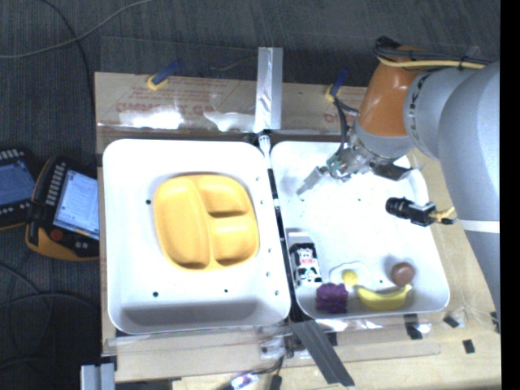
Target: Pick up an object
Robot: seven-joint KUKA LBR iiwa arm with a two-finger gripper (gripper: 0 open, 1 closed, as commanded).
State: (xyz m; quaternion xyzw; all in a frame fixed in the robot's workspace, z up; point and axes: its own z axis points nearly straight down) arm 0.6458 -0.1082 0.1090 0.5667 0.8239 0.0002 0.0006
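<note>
Claw (pixel 313 181) upper middle of frame, spread unclear; curved yellow plastic banana (pixel 382 296) well below, lower right, lying crosswise.

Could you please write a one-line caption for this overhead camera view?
Gripper hovers over the right bin; banana lies at its near edge.

Right bin's middle floor (pixel 357 226) lies open; carton (pixel 303 264), grapes (pixel 331 296), banana (pixel 383 296) crowd its near edge
</note>
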